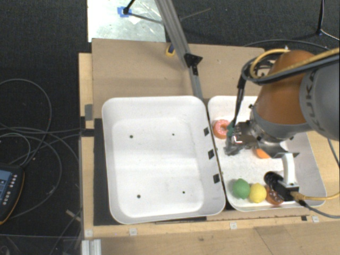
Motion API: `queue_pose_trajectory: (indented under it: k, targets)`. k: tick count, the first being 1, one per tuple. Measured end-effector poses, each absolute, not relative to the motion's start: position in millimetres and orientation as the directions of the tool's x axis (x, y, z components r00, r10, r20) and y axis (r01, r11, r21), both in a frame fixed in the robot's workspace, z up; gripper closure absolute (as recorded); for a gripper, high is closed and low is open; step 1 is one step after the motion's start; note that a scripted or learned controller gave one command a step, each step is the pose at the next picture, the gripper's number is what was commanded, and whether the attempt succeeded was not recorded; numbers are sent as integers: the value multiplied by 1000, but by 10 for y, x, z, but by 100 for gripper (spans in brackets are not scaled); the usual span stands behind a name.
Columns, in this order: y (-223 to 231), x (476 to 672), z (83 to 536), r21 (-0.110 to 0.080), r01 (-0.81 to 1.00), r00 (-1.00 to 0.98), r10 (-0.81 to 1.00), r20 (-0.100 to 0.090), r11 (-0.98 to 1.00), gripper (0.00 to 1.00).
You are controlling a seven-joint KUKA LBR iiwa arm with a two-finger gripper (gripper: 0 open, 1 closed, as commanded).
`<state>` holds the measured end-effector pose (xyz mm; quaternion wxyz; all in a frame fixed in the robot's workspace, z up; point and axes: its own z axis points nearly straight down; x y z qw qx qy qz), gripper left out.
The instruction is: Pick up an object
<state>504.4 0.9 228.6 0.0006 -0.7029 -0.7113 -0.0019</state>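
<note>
Approach step in hand. Two-finger gripper (231,145) low in the right shallow white plastic bin (317,185), just beside the pink ring-shaped doughnut toy (220,127) near that bin's left wall — finger state not discernible, nothing seen held. Next: descent squarely over the ring, then closure.

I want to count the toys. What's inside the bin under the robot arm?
The right bin holds a pink donut, green ball, yellow ball, brown piece and something orange. The arm covers the middle.
</note>
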Motion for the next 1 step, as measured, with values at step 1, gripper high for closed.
queue_pose_trajectory:
  k: [1]
  targets:
    - [538, 4961, 2288, 1, 1000, -12, 1000, 3, 12, 100]
